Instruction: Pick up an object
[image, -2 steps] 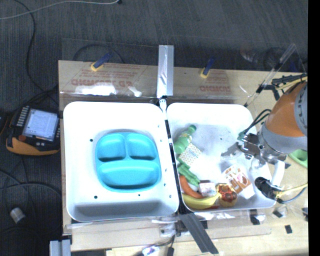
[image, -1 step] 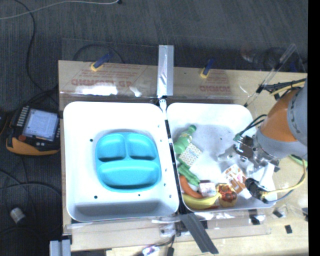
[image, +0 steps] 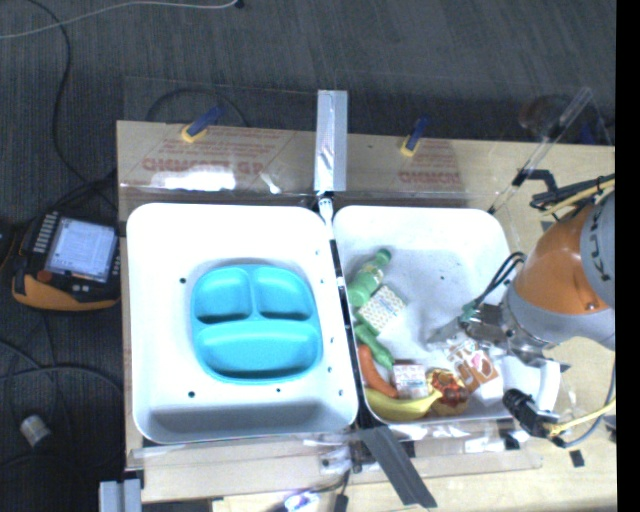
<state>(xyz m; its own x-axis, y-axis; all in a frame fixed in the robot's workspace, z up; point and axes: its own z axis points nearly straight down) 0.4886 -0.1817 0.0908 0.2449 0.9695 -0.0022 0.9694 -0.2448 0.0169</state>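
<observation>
Currently the gripper hangs over the snack packets in the right bin; its opening cannot be told. Descend vertically onto one packet, avoiding the banana.

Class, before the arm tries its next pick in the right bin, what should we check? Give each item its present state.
1. Objects available in the right white bin: ok; green plastic bottle, yellow banana, orange carrot.
2. End effector over that bin: ok.
3. Something between its fingers: cannot tell.
4. Objects well separated: not ok; they crowd the left wall.
5. Blue divided plastic tray in left bin, out of the way: ok.
</observation>
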